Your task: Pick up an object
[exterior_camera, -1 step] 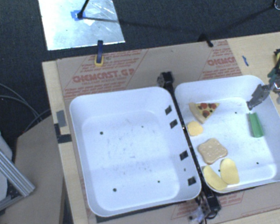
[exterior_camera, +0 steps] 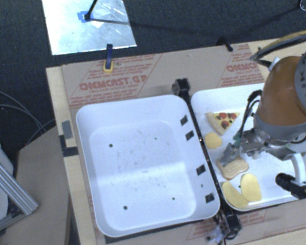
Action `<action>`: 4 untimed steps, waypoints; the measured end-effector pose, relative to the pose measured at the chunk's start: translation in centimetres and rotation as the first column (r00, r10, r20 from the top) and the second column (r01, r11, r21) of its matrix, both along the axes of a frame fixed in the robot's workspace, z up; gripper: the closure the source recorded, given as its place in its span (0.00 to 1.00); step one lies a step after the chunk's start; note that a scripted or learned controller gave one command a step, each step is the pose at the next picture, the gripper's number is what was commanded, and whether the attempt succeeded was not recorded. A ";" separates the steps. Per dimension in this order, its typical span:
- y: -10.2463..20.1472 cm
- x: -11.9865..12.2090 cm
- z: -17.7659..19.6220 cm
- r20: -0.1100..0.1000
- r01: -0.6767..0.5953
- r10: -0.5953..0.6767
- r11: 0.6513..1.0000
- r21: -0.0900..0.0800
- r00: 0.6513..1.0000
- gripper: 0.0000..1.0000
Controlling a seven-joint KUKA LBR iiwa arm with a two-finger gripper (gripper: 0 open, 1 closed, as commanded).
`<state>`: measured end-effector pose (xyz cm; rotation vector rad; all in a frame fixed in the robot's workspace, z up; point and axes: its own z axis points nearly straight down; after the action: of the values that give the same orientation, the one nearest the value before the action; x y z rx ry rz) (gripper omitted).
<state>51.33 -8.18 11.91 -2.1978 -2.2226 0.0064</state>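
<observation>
The gripper, a cluster of grey metal at the end of the arm's rounded orange band, hangs low over the right bin. It sits just above the upper edge of a tan slice, a flat, bread-like piece with soft corners and a matte brown face. Whether the gripper is spread or closed cannot be told from this slanted view, and nothing is visibly pinched in it. Beyond it, toward the far wall, lies a pizza wedge, a triangular piece with a pale crust and red dots on a yellow top. A small yellow lump rests near the bin's left wall, beside the gripper. Two pale yellow ovals, smooth and overlapping, lie at the near wall just below the tan slice. The left bin is glossy white plastic with rounded corners and a faintly speckled floor. Both bins rest on a brown sheet printed with red lettering.
</observation>
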 end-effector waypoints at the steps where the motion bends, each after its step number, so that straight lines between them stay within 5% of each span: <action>1: -0.7 0.5 1.9 0.018 0.009 -0.009 1.000 -0.008 1.000 1.00; 2: 3.4 3.2 6.8 0.021 0.002 -0.002 1.000 -0.007 1.000 1.00; 3: 8.6 -0.7 9.3 0.016 0.002 -0.001 1.000 -0.005 1.000 1.00; 4: 14.1 -2.5 21.0 0.029 -0.001 0.002 1.000 -0.003 1.000 1.00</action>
<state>48.81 5.90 32.92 -2.2120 -2.2403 -0.0223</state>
